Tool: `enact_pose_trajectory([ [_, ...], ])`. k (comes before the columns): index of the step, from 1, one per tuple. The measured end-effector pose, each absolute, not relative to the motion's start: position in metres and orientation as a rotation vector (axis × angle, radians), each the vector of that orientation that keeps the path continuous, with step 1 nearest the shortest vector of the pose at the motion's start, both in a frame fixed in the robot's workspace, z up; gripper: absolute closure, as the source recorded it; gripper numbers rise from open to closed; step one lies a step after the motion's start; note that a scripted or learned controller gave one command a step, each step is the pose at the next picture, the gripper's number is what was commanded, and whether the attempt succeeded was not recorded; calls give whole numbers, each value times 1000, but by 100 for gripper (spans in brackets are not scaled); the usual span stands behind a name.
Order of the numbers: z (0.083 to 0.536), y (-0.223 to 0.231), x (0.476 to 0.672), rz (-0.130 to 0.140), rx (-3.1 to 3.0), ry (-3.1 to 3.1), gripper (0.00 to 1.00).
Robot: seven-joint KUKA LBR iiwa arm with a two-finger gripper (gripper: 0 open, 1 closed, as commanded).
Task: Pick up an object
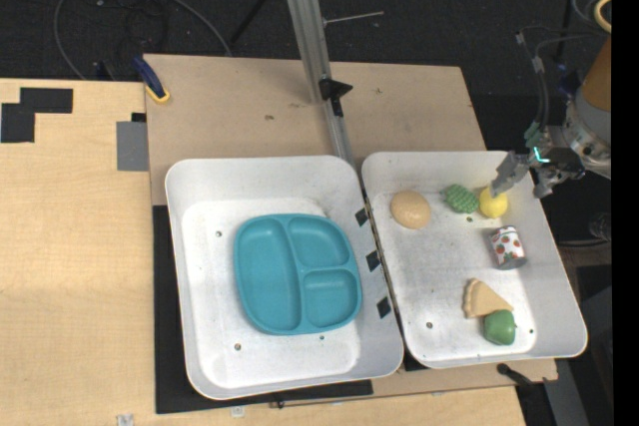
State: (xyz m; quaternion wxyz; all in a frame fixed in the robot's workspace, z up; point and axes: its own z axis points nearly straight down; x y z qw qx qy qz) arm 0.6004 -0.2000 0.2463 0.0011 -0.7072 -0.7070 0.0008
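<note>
1. You had the gripper (521,173) at the far right edge of the right bin (439,314), just above the yellow ball (493,205). Most of the arm (599,105) was cut off by the frame's right side, so you saw little beyond the wrist and a patch of orange.
2. Whether the fingers were open or closed could not be told: they were small, dark and blurred against the bin's rim. One grey finger slanted down toward the ball, but whether it touched the ball could not be told, and nothing showed between the fingers.
3. The ball lay near the right bin's far right corner, just beside a green ridged piece (460,198) on its left. What that green piece was, you could not make out.
4. A pale tan round object (410,210) sat toward the bin's far left corner, well apart from the ball.
5. A small can (507,247) with red and white markings lay by the right edge, near the ball on the side toward you; its label was too small to read.
6. A tan wedge (484,298) and a green lump (500,327) sat touching near the near right corner.
7. The left bin (200,195) held a teal divided plate (298,272) near its middle, with three compartments.
8. An aluminium post (310,45) rose from the worktop (240,105) behind the bins; its foot was hidden where the two bins met.
</note>
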Motion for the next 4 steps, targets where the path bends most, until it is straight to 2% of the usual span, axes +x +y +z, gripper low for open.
enact_pose_trajectory([
  [1, 247, -200, 601, 1, -2221, -2221, 0],
  [3, 126, -198, 587, 2, -2216, -2217, 0],
  [4, 118, -194, 591, -16, -2215, -2226, 0],
])
